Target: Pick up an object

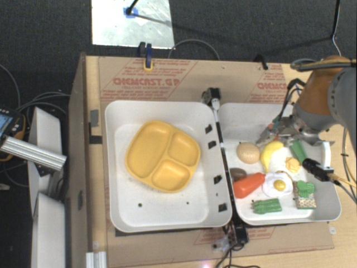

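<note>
This is a robotics lab rather than a home or kitchen. A grey arm (pixel 334 102) with an orange band reaches over a tabletop (pixel 167 77) faced with printed cardboard and held by a clamp (pixel 146 54) at its far edge. Two white bins (pixel 120 149) sit side by side, holding a plastic tray (pixel 162 155) and toy food (pixel 268 177). Loose cables (pixel 33 102) and aluminium rail (pixel 33 152) lie on dark carpet beyond the left edge.
</note>
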You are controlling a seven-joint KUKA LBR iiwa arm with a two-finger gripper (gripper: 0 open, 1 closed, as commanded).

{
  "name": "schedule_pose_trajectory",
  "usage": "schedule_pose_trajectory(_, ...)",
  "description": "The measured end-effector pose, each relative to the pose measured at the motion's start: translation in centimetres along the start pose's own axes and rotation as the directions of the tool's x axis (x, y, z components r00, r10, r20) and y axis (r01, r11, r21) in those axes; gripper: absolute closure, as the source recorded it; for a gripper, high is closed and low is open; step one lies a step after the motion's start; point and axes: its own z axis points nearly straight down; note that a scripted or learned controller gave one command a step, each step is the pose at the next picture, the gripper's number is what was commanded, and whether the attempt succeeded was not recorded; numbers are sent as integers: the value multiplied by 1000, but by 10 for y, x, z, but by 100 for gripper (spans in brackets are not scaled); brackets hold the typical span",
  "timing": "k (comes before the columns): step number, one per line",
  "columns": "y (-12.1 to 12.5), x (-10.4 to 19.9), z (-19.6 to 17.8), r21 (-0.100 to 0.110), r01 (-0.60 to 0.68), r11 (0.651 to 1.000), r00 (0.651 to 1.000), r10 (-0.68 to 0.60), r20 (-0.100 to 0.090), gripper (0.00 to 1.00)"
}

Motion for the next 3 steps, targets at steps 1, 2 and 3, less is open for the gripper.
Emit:
schedule_pose_trajectory(1, -38, 41, -6, -1, 4, 1000, 1000, -4, -1, 0)
schedule_pose_trajectory(2, -36, 39, -17, -7, 3, 1000, 1000, -3, 2, 100)
schedule_pose_trajectory(3, -24, 130, -112, -13, 13, 1000, 1000, -13, -2, 100)
